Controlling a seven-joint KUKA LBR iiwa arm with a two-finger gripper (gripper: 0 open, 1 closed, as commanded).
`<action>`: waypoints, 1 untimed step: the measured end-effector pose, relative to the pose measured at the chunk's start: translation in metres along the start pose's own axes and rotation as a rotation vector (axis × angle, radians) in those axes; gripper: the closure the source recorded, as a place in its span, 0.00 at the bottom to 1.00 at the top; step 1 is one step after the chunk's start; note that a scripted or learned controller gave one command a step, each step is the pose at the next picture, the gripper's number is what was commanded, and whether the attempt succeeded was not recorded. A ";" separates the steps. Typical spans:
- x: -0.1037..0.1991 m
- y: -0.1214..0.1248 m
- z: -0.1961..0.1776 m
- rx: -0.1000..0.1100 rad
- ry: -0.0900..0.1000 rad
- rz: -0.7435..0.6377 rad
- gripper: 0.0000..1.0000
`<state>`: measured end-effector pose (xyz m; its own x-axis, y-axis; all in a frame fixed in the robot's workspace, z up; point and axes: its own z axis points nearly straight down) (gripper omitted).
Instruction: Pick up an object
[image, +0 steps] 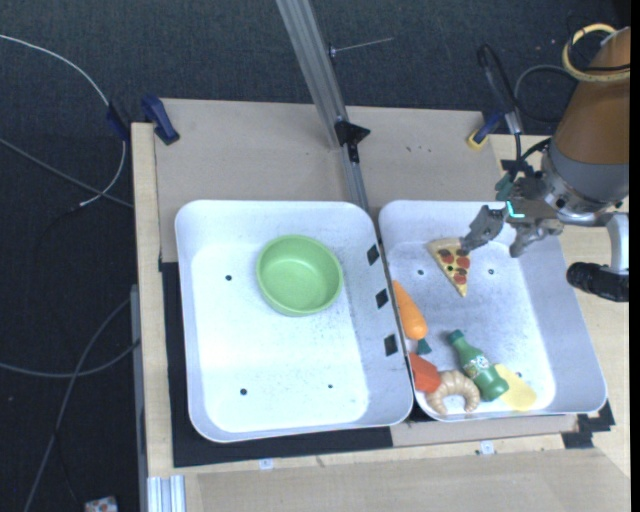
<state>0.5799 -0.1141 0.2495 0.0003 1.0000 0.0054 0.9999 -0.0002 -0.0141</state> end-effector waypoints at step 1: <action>0.000 0.001 -0.003 -0.006 0.000 -0.001 0.00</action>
